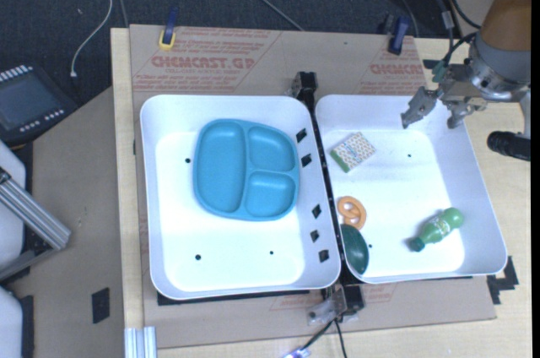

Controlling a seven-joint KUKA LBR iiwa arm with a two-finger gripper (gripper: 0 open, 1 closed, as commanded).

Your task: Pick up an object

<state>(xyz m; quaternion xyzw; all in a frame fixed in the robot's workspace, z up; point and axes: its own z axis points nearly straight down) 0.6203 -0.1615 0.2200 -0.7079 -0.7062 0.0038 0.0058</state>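
Glossy white bins (169,263), moulded blue divided plate (246,169) (three compartments), metal fingers (415,113) spread, empty.

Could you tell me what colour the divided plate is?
The divided plate is light blue, in the camera view.

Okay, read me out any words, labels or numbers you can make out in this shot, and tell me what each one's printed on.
"CHEMCAST GP", red print on the brown board under the bins, upper left; letters partly blurred.
The same red print repeats on the board at upper right; too blurred to read.
The patterned packet in the right bin: print too small to read.
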